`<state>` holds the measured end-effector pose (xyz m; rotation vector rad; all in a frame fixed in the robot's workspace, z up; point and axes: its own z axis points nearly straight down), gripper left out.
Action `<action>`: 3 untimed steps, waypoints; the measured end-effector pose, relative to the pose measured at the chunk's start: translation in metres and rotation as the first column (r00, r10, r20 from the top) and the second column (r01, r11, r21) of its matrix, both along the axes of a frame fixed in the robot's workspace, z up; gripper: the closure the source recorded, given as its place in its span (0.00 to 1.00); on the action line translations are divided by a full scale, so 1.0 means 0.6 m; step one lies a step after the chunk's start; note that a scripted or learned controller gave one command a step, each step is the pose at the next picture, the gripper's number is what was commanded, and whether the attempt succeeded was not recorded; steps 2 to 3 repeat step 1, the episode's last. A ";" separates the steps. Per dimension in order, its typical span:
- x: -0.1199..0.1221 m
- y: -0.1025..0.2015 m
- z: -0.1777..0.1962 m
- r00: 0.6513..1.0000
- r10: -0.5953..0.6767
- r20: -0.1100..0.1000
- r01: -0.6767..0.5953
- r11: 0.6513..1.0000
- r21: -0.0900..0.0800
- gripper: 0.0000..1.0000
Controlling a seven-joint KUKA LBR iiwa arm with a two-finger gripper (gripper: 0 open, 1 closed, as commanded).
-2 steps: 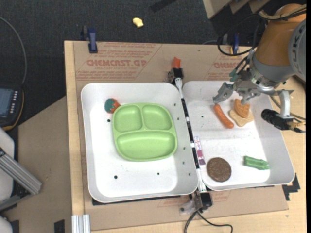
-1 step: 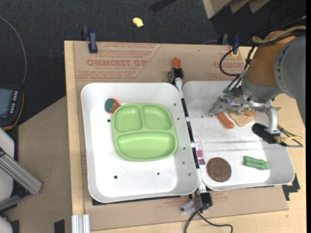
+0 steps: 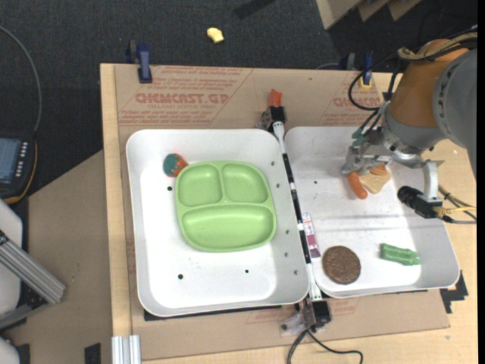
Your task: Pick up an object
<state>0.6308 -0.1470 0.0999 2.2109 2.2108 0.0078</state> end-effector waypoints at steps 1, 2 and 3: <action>0.060 0.105 0.152 1.000 0.007 -0.002 -0.007 1.000 0.007 1.00; 0.060 0.105 0.152 1.000 0.007 -0.002 -0.007 1.000 0.007 1.00; 0.060 0.105 0.152 1.000 0.007 -0.002 -0.007 1.000 0.007 1.00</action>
